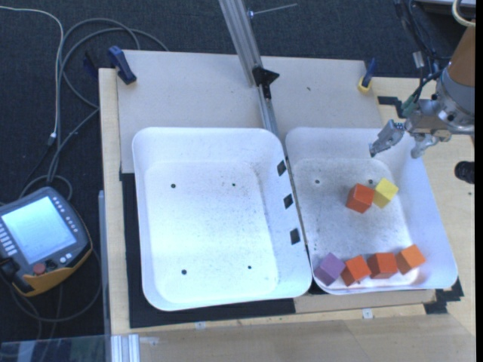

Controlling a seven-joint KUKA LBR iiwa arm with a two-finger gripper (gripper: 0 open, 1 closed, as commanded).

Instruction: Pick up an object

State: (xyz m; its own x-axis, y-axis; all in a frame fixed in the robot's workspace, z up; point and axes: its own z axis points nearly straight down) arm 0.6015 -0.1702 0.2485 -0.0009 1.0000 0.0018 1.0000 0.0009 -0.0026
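Gripper [401, 142] seen spread open, nothing held, above right bin [430, 202]; orange block [360, 197] and yellow block [385, 191] below it.

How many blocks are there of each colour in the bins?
Orange blocks: 4
Yellow block: 1
Purple block: 1
Total: 6, all in the right bin

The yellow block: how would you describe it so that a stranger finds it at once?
Look in the right white bin, the one below the end effector. Near its middle two blocks touch, apart from the row of four along the front wall. The yellow block is the right one of this pair, beside an orange block.
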